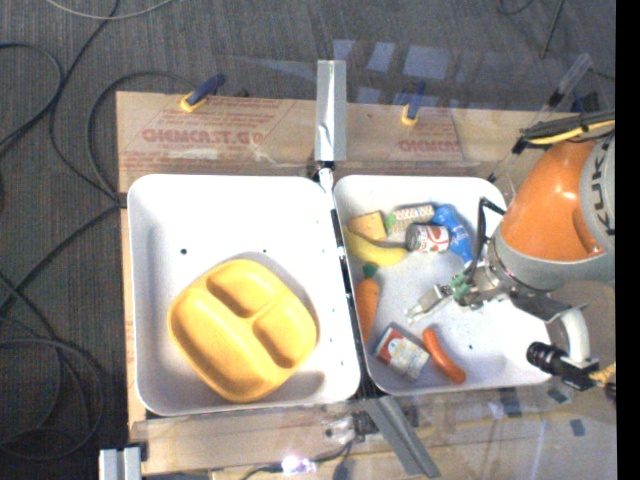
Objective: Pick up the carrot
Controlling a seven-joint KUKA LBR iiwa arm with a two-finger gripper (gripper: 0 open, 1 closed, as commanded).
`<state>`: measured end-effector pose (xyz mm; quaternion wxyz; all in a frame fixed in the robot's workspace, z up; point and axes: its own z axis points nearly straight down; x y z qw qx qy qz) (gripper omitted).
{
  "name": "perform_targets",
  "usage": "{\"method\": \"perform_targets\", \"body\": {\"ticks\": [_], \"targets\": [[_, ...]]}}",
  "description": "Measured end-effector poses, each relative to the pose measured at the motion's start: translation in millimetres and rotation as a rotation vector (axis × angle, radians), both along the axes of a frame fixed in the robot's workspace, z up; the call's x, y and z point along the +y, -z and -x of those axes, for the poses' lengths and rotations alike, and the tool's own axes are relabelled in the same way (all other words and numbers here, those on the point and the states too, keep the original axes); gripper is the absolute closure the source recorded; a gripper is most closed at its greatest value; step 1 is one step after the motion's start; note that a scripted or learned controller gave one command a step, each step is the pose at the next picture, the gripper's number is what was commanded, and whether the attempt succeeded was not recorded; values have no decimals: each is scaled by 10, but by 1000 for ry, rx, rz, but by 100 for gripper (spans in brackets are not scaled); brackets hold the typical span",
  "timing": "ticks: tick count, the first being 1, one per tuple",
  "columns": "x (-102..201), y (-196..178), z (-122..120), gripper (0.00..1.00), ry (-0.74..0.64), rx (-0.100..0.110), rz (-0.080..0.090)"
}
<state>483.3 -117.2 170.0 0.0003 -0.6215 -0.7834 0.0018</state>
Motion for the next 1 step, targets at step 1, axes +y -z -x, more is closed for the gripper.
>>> {"method": "perform_targets", "body": {"ticks": [1], "targets": [[675,-133,-101,0,-215,-1,-2]]}}
